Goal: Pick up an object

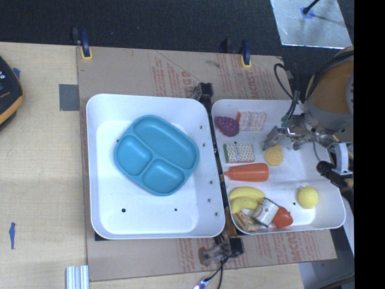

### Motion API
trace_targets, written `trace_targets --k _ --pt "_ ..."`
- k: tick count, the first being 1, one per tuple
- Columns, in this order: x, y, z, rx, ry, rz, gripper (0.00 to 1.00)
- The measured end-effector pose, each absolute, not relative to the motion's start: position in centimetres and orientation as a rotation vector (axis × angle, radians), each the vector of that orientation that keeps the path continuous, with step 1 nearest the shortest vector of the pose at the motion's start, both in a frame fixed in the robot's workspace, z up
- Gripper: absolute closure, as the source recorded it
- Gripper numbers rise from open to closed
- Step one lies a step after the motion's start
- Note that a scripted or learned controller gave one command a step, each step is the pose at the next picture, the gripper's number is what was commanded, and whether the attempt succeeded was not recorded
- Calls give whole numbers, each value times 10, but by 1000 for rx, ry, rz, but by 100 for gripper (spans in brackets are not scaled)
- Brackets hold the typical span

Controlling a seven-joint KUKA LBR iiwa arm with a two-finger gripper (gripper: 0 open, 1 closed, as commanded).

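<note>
The carrot (246,173) lying across the middle of the right bin (328,224) serves as the reference for all positions below.

Tool: the gripper (274,139) is above and just right of the carrot's right end, low over the bin floor. Its two fingers (267,142) are spread apart, and nothing sits between them. No object is in its hold.

Candidate objects, all resting in the right bin:
- A small yellow round piece (274,156) lies just above the carrot's right end, directly below the gripper. Whether the fingertips touch it cannot be determined.
- A printed card (240,153) lies just above the carrot's left half.
- A purple grape bunch (227,124) and a pink-printed packet (252,120) lie further above, near the bin's far wall.
- A banana (245,197) lies just below the carrot, with a small can (265,212) and a red piece (283,219) beside it.
- A lemon (307,196) lies well to the right and below.

The left bin (108,221), left of the carrot across the divider, holds a blue compartment plate (156,154).

Progress: the pick is not yet made. Judged from position, the approach stage is largely complete, with the yellow round piece the likely target. Remaining: lowering around the object, pinching it, and lifting clear of the bin floor.
</note>
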State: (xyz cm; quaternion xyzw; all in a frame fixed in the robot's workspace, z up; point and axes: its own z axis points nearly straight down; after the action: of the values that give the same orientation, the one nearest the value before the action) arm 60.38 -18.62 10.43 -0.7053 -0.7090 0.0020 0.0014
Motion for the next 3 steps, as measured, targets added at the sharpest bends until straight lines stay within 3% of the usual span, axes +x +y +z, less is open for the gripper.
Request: trace_targets --k 1,2,3 --pt "604 -188 116 -2212 -2229 8 100" --pt "604 -187 115 -2211 -2229 8 0" --pt "589 -183 92 -2215 -2225 5 0"
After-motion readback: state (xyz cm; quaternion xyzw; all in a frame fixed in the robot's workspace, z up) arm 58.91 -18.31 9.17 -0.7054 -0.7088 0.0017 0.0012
